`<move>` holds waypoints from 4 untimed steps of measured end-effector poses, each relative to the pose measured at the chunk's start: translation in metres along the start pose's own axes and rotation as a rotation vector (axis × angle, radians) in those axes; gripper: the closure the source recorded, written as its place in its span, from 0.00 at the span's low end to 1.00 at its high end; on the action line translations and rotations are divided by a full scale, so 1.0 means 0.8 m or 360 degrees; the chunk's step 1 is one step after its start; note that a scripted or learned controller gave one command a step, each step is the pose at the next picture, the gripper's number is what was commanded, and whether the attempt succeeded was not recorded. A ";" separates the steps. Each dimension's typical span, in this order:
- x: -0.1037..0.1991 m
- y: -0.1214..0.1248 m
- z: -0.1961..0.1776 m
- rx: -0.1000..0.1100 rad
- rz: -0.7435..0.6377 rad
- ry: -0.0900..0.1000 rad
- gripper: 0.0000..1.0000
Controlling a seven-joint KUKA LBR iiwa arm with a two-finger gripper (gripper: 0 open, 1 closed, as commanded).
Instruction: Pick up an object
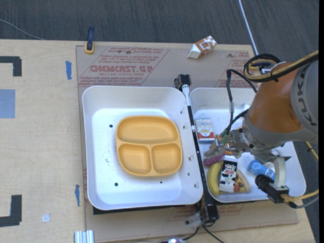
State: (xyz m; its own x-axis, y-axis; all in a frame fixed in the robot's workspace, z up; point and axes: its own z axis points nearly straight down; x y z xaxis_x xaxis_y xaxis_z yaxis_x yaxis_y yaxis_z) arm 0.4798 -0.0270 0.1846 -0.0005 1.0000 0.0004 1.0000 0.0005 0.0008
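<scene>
Fig. legend, top view. We see the arm (281,108) reaching in over the right bin (298,178), w/ the gripper (227,145) low among the clutter at that bin's middle. Its tips are buried behind wrist hardware and cables, so we cannot tell if they are spread or pressed together, and we see nothing pinched. Candidate things all lie close to the tool: a small red-and-white carton (203,127) just beyond it toward the bin's far wall; a banana (213,178) below-left of it, long axis running roughly near-to-far alongside the bin's left wall; a cow-print carton (229,175) directly below, touching the banana; a blue item (262,168) off to the arm's side. We judge the deciding relation to be vertical: the nearest thing sits almost under the tool, so the next move needs little sideways travel. The left bin (96,135), holding a yellow divided tray (149,146), lies well apart.
</scene>
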 end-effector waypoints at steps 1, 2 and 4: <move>-0.090 0.000 0.114 -0.0002 0.0000 -0.0001 0.00; -0.092 0.001 0.101 -0.0009 0.0003 -0.0006 1.00; 0.005 0.000 0.000 -0.0001 -0.0001 0.0000 0.00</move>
State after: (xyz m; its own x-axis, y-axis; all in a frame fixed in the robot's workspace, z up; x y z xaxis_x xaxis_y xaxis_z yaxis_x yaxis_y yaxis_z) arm 0.4800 -0.0226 0.1847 -0.0009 1.0000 0.0005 1.0000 0.0009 0.0012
